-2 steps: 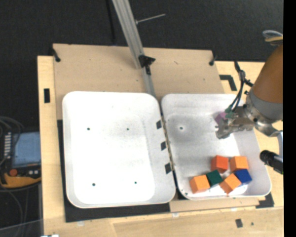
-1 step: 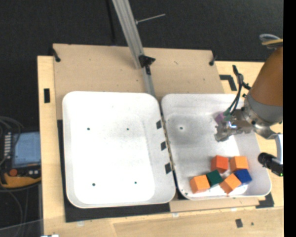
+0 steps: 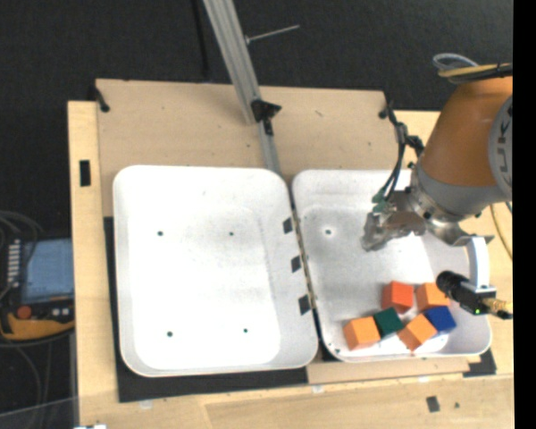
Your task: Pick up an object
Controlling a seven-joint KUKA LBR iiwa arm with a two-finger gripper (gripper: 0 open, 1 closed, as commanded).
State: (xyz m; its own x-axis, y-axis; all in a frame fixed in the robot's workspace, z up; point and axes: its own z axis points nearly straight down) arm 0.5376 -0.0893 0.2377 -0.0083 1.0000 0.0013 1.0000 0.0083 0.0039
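Several small blocks lie in the near right corner of the right bin (image 3: 339, 195): an orange-red block (image 3: 398, 295), an orange block (image 3: 362, 332), a green block (image 3: 389, 321), another orange block (image 3: 420, 331) and a blue block (image 3: 439, 318). My gripper (image 3: 380, 231) hangs over the middle of the right bin, above and to the left of the blocks. It is seen from above, below the grey and orange wrist, and nothing shows between its fingers.
The left bin (image 3: 134, 239) sits beside the right one, separated by a rim with black clips (image 3: 297, 264). A metal strut (image 3: 237, 52) slants down from the top to the bins' far edge. A black fitting (image 3: 460, 291) juts over the blocks at right.
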